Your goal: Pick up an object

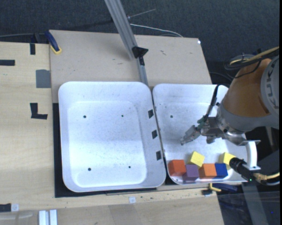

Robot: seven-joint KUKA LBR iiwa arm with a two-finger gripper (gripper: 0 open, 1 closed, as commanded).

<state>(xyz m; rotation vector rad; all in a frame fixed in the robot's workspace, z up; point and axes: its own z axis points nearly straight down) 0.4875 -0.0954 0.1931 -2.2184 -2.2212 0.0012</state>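
Several small blocks lie along the near edge of the right bin (pixel 178 97): a red-orange block (pixel 177 167), a purple block (pixel 192 171), a yellow block (pixel 197 159), an orange block (pixel 209 170), a blue block (pixel 221 170) and another yellow block (pixel 227 159) partly behind the arm. My gripper (pixel 188 137) hangs over the middle of the right bin, above and a little left of the blocks, reaching in from the right. Nothing shows between its fingers.
The left bin (pixel 108 135) sits beside the right one, with black clips on the shared wall. A slanted metal pole (pixel 124 25) rises behind the bins. A blue-and-yellow tool (pixel 54 42) lies at the bench's far left corner.
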